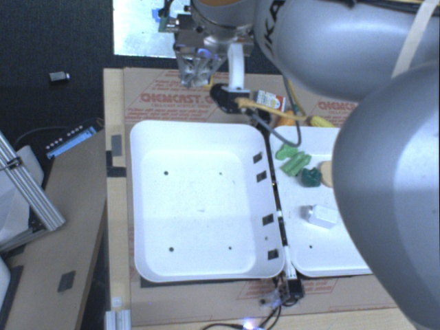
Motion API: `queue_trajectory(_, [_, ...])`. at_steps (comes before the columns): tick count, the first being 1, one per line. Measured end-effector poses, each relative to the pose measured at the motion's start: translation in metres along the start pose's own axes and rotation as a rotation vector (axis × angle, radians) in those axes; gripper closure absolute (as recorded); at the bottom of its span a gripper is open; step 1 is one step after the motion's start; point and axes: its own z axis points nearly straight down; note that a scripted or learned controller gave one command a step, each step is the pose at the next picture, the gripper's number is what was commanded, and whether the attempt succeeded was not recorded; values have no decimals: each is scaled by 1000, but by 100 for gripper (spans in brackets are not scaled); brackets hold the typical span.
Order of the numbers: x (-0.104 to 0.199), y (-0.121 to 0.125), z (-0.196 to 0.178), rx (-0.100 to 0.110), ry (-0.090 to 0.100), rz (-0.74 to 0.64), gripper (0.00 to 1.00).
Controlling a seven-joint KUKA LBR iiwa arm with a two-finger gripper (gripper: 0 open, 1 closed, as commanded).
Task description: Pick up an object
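Beyond the left bin [148,184]'s far rim, the hand [196,71] is hovering, blurred; its state is unreadable. The arm [344,40] is hiding much of the right bin [323,256].

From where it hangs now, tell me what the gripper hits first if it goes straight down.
Probably the printed cardboard behind the left bin, not the bin itself. The gripper hangs over that strip, though depth is unclear.

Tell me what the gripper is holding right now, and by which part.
It cannot be told. The gripper hangs above the cardboard beyond the left bin, and its tip is too blurred to show anything between its fingers.
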Motion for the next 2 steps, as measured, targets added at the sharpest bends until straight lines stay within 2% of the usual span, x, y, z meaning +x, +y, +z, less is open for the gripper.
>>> queue_trajectory(1, [-51, 0, 19, 3, -3, 7, 100])
queue_trajectory(2, [3, 0, -4, -1, 1, -3, 100])
